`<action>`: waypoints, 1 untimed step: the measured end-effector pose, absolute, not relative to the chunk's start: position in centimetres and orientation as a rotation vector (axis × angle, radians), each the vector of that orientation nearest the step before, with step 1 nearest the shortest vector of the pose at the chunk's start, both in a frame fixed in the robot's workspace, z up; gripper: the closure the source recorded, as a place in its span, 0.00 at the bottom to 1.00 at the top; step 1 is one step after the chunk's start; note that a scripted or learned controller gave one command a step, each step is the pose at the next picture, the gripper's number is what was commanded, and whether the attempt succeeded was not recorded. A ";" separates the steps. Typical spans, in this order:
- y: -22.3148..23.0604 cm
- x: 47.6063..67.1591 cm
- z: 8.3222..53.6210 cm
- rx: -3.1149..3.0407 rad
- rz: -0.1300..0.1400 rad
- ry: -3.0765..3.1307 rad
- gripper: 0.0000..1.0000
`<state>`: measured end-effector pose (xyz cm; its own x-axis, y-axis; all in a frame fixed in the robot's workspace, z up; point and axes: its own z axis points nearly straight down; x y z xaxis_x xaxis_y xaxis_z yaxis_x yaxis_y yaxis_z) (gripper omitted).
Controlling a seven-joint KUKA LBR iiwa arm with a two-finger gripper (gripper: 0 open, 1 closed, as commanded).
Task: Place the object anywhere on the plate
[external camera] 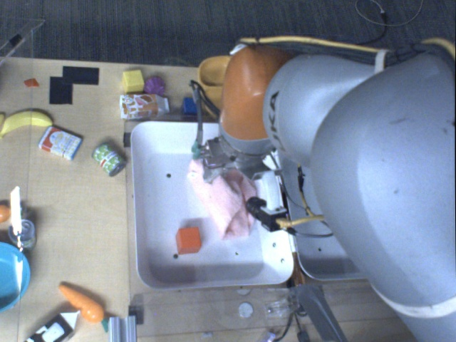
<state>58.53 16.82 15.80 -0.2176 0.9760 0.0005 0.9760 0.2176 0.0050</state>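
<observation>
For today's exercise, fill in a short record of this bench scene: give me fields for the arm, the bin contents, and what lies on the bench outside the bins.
arm: grey with orange band, reaching in from the right over the left bin
gripper: gripper low over the pink cloth, at its upper end
bin contents: pink cloth, crumpled, mid-bin; orange block lying apart, below-left of the cloth
bench, left of bin: banana, small carton, green can, carrot, blue dish
bench, above bin: yellow block, purple object, snack box

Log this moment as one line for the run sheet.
arm: over left bin | gripper: at pink cloth, grasp unconfirmed | orange block: bin floor, apart from cloth | plate: not identified
</observation>
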 end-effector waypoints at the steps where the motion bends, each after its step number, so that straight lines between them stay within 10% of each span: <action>1: 23.1 59.9 9.3 2.219 0.026 2.214 1.00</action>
<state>59.87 23.08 9.29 0.0019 1.0000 0.0068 0.9999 -0.0021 0.0168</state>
